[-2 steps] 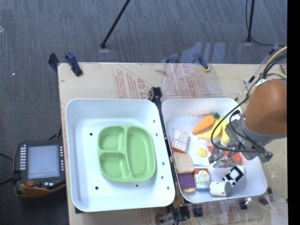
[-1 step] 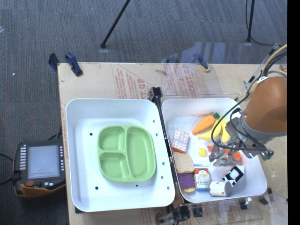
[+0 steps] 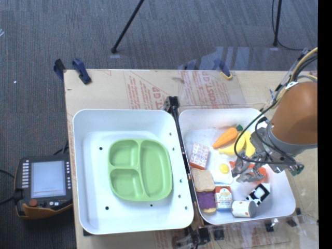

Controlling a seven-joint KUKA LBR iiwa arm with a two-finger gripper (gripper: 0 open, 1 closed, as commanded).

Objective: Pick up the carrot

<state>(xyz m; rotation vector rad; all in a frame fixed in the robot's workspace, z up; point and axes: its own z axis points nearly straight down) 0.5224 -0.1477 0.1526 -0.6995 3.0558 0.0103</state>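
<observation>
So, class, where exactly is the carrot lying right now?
The carrot lies in the right bin, toward its upper middle, just left of the yellow banana and above the fried egg.

A green divided plate (image 3: 140, 170) is seen in the left bin (image 3: 83, 139). A handheld screen unit (image 3: 44, 183) is placed at nine o'clock of it. Sandwich (image 3: 203, 180) and white cup (image 3: 243, 208) are found in the right bin (image 3: 207, 115).

arm (image 3: 296, 115): rounded orange band | wrist: grey metal | cables: black and yellow loops | gripper (image 3: 249, 174): dark grey
</observation>
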